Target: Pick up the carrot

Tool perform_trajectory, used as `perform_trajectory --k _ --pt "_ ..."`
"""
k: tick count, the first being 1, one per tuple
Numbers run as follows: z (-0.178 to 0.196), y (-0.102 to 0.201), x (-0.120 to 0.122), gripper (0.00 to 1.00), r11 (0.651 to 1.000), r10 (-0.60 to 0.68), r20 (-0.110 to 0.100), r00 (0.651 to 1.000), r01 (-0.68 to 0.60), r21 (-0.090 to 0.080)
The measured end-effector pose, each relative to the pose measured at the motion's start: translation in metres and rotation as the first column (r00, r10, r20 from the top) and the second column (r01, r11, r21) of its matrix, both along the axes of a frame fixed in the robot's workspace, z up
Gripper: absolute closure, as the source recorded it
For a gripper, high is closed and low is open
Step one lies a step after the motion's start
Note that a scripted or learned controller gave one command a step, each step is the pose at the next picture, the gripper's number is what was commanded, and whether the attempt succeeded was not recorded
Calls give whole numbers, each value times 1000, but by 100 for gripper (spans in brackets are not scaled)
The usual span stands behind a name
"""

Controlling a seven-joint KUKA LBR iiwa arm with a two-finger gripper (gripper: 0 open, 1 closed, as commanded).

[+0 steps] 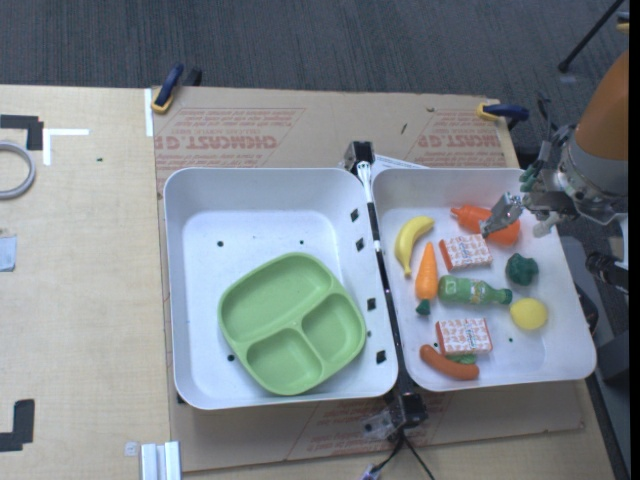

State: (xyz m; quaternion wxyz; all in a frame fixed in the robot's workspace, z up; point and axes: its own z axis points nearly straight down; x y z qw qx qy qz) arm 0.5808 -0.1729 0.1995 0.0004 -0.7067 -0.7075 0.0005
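The carrot (427, 271) lies just right of the banana (411, 242); the gripper (503, 217) hovers farther right, whether parted or closed I cannot tell.

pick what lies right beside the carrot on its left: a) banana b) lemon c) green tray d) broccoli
A: the banana lies just left of the carrot in the right bin, next to the divider.
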Motion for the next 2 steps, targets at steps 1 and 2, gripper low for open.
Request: perform_trajectory --k 1,2 --pt "-67 76 59 0 990 -138 0 990 138 -1" --pt "-69 73 -7 0 997 -83 0 997 83 0"
